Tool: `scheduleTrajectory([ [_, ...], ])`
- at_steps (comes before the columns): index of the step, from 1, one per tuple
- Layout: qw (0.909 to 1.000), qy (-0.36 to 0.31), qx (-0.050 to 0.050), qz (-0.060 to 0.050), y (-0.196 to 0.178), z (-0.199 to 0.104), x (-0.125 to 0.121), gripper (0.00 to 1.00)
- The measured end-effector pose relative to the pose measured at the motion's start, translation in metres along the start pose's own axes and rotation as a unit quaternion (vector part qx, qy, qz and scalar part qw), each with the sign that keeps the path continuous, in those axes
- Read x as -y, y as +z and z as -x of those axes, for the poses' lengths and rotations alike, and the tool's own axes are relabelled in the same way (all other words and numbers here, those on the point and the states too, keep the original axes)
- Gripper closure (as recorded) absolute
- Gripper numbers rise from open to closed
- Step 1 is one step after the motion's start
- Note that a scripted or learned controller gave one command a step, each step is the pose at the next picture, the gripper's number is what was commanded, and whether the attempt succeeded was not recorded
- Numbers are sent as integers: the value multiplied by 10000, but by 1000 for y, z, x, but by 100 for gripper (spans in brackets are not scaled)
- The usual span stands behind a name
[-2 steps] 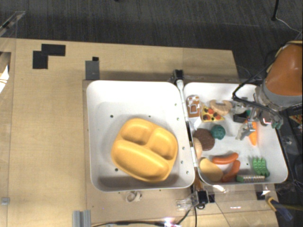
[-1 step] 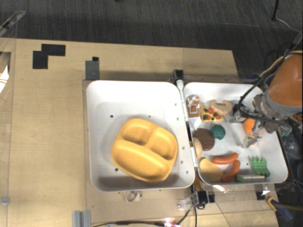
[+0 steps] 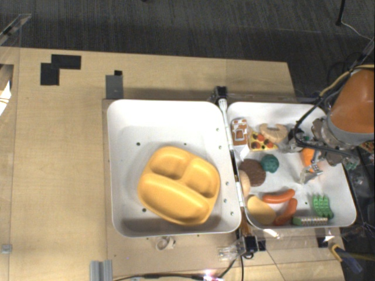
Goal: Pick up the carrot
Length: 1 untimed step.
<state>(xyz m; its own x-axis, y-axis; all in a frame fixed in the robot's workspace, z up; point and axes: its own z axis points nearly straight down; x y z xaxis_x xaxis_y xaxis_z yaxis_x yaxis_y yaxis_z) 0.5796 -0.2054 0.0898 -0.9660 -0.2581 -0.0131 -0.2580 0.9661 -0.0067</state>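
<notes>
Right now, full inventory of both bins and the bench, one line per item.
Yellow bread loaf: 1, yellow, left bin, middle.
Left bin: 1, white, bench centre.
Right bin: 1, white, beside the left bin.
Carrot: 1, orange, right bin, upper right, by the claw.
Teal ball-like item: 1, teal, right bin centre.
Brown round item: 1, brown, right bin, left of centre.
Sausages: 2, red-orange, right bin, lower middle.
Green block: 1, green, right bin, lower right.
Small box: 1, brown and white, right bin, upper left.
Black patches: 2, black, bench, upper left.
Arm: 1, grey with orange band, over the right bin.
Claw: 1, beside the carrot.
</notes>
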Motion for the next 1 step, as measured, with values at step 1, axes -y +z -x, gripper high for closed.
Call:
scheduleTrajectory([
  [1, 10000, -25, 63, -29, -14, 5, 0, 100],
])
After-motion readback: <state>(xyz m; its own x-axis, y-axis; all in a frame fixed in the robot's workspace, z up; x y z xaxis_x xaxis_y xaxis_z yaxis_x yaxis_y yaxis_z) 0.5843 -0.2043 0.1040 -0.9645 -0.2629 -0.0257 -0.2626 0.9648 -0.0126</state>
